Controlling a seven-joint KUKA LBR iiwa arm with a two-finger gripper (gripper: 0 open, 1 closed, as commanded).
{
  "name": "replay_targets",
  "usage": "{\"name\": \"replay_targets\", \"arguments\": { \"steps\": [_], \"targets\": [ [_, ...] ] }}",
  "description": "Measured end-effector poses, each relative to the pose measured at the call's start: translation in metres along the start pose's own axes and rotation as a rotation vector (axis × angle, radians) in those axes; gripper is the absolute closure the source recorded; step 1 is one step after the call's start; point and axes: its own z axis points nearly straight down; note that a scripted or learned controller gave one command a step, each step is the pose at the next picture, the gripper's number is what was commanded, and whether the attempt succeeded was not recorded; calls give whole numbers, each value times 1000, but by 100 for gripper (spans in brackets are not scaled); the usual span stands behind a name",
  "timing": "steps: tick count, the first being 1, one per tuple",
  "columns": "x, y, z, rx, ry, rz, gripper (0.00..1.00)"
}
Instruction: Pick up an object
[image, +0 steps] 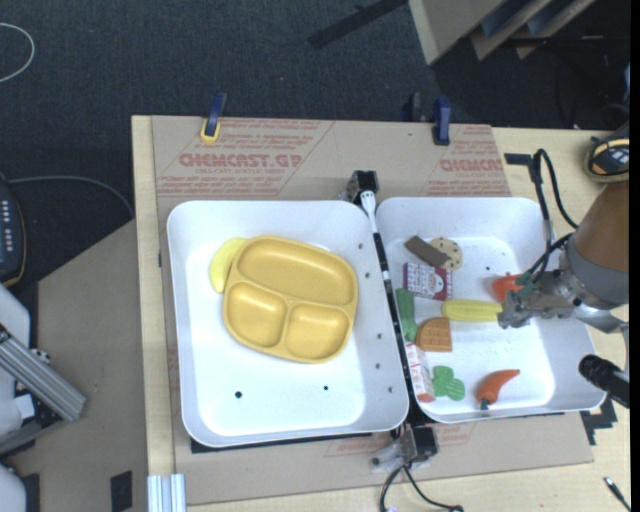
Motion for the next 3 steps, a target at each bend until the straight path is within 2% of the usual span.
{"name": "replay_targets", "arguments": {
  "steps": [1, 2, 3],
  "targets": [
    [-8, -1, -61, -1, 0, 0, 100],
    [-8, 0, -68, 2, 1, 0, 100],
    [42, 23, -77, 1, 2, -4, 100]
  ]
}}
